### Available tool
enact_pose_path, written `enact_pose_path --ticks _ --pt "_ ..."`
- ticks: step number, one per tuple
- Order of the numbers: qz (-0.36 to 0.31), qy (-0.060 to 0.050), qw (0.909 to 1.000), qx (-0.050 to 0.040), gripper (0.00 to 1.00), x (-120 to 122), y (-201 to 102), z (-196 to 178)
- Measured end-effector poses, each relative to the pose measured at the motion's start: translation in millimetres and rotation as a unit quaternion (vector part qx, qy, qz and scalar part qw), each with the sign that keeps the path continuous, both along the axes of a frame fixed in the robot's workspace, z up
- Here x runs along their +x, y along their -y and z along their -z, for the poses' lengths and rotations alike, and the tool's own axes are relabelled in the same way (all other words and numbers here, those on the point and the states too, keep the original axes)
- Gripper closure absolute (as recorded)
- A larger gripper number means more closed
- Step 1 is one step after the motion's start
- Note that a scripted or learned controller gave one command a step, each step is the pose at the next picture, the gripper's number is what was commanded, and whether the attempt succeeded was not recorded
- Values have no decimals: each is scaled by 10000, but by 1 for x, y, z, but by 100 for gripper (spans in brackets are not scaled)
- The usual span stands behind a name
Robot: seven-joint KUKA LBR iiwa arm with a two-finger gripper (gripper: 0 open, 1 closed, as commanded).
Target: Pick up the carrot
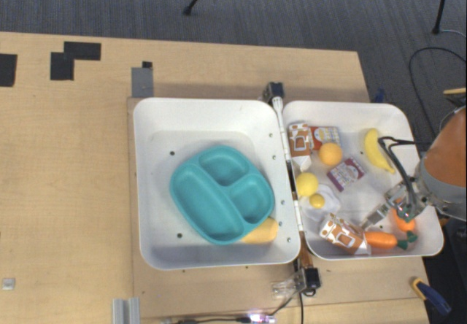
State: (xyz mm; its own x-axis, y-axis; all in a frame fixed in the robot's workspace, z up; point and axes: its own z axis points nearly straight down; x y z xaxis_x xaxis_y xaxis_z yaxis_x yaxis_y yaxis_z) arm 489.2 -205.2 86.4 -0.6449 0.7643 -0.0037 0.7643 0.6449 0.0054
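at the bottom edge of the view, about six o'clock, a small clear clip and cable (295, 286) sit on the tan surface (66, 184) just below the seam between the two bins. in the right bin (430, 246), at roughly five o'clock of its floor, the carrot (381, 240) lies flat with its long axis running close to three-to-nine o'clock; the orange body points toward nine o'clock, and the green seen at its three o'clock end looks like the leafy top. it lies just beside a brown snack packet (341, 234) on its nine o'clock side, and a second orange piece (403, 223) sits near its two o'clock. the gripper (398, 206) hangs over the bin's right half, reaching in from three o'clock, and the carrot lies from it toward seven o'clock, near. whether the fingers are spread or closed cannot be told here; nothing shows between them. the coming move, as i judge it, turns on shifting down toward seven o'clock and closing across the carrot's short axis. elsewhere: a banana (376, 149), an orange (330, 154), two lemons (307, 184) and, in the left bin (146, 169), a teal divided plate (222, 194).
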Motion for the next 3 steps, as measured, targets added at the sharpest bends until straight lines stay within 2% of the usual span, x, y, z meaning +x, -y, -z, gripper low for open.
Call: enact_pose_path --ticks 1,2,3 --pt "6 30 10000 -7 100 2 0 -12" --pt "126 0 9999 -8 100 -1 -67 -120" --pt "-1136 -7 9935 -10 100 19 -123 -128"
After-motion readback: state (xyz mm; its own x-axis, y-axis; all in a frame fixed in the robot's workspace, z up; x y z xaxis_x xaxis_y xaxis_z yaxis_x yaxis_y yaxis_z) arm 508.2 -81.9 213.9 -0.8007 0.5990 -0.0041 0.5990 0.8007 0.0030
